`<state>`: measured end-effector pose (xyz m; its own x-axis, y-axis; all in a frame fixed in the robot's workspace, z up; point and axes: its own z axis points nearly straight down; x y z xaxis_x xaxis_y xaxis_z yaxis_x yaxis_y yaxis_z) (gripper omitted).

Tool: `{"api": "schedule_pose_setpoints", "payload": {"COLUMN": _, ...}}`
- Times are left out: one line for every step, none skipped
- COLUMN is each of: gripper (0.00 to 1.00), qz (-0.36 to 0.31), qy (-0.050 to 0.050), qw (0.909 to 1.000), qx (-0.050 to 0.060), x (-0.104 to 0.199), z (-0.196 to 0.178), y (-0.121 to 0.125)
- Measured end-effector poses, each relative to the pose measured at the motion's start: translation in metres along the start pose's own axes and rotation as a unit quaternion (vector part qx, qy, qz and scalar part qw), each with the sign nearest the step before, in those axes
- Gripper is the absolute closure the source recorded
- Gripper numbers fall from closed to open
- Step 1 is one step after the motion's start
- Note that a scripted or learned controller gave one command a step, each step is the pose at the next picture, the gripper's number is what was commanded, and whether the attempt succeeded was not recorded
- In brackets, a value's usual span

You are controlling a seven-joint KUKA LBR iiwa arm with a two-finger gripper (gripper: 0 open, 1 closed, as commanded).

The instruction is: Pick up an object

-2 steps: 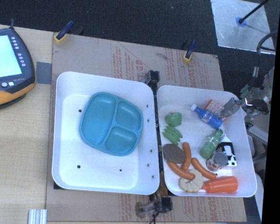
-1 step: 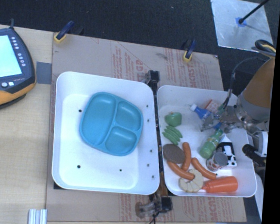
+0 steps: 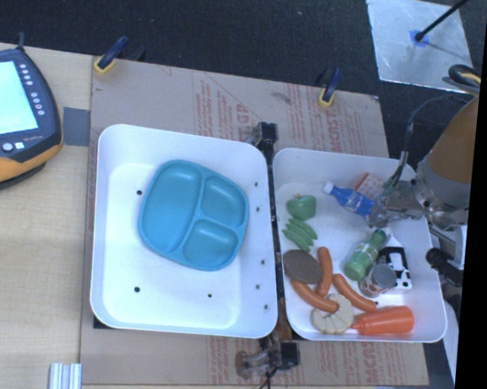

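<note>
White plastic walls of the right-hand bin (image 3: 435,333) hem in the clutter, and the gripper (image 3: 392,207) hangs over its far right part, right by the cap-side end of a small clear bottle with a blue label and blue cap (image 3: 351,198), whose long axis runs leftward and slightly away from the gripper; nothing sits visibly between its fingers, though I cannot tell how wide they stand. Just nearside of it lies a green bottle (image 3: 363,256), tilted, beside a small tin can (image 3: 379,279). No writing on any label is legible from here.
</note>
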<state>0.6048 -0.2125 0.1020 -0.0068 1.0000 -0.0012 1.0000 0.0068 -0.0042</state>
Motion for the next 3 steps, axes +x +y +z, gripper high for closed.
{"api": "schedule_pose_setpoints", "payload": {"gripper": 0.0, "qz": 0.0, "qy": 0.0, "qw": 1.0, "qx": 0.0, "x": 0.0, "z": 0.0, "y": 0.0}}
{"api": "schedule_pose_setpoints", "payload": {"gripper": 0.0, "qz": 0.0, "qy": 0.001, "qw": 1.0, "qx": 0.0, "x": 0.054, "z": 0.01, "y": 0.052}}
{"api": "schedule_pose_setpoints", "payload": {"gripper": 1.0, "qz": -0.001, "qy": 0.001, "qw": 1.0, "qx": 0.004, "x": 0.053, "z": 0.001, "y": 0.05}}
